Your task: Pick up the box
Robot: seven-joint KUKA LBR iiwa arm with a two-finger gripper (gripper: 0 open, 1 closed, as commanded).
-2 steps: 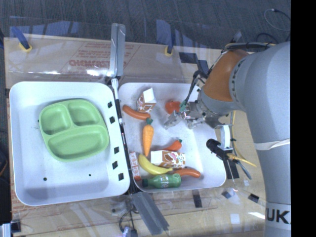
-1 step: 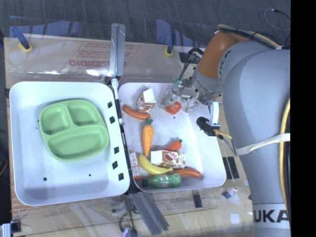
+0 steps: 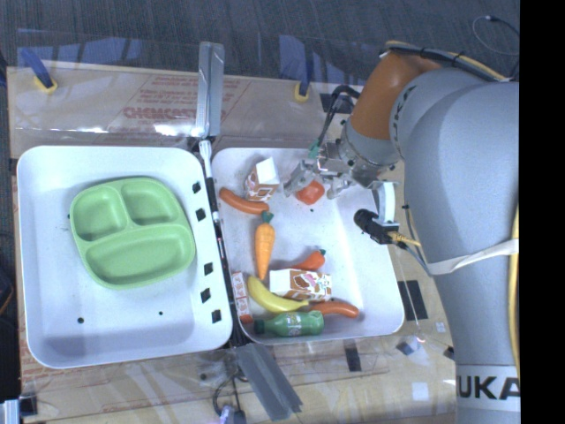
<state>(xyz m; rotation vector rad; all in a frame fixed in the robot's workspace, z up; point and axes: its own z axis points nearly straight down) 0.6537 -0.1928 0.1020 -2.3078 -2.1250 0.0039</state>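
The gripper [image 3: 305, 177] hangs low over the far part of the right bin [image 3: 375, 276], its fingers [image 3: 296, 180] blurred against a red tomato [image 3: 310, 193], so whether they are apart or together cannot be told. Nothing is seen held between them. Just left of the gripper, near the bin's far left corner, a small box [image 3: 262, 178] stands tilted, apart from the fingers. A second box [image 3: 300, 283] lies flat toward the bin's near edge, among a banana [image 3: 272, 299], a carrot [image 3: 264, 246] and a green bottle [image 3: 292, 324]. The left bin [image 3: 44, 321] holds a green tray [image 3: 132, 230]. Both bins sit on a pale surface [image 3: 106, 104] under clear sheeting, dark floor beyond.
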